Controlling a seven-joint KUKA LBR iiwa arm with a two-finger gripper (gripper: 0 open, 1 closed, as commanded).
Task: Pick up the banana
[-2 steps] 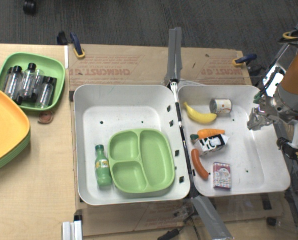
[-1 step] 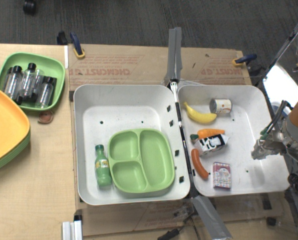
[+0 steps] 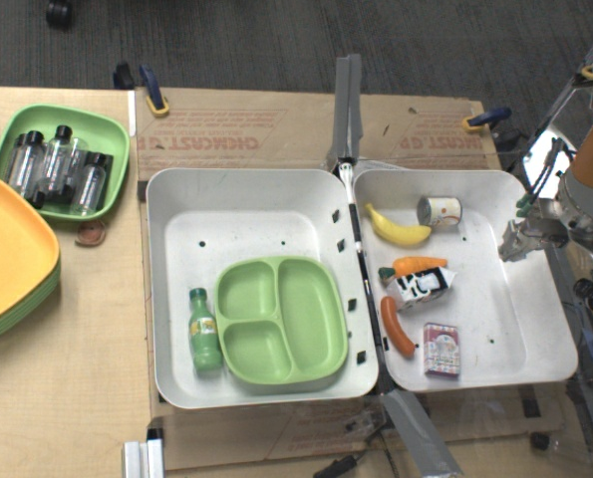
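The fingers [image 3: 512,243], whose spread cannot be told, are held far from the banana [image 3: 397,227], so the neighbouring can [image 3: 440,210] could be knocked.

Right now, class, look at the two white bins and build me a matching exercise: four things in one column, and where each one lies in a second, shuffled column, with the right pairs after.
Things:
1. banana
2. green bottle
3. green divided plate
4. pink carton

Places:
A. right bin, near front edge
B. left bin, along its left wall
C. right bin, back left, beside a small can
D. left bin, right of the bottle

Pairs: 1-C, 2-B, 3-D, 4-A
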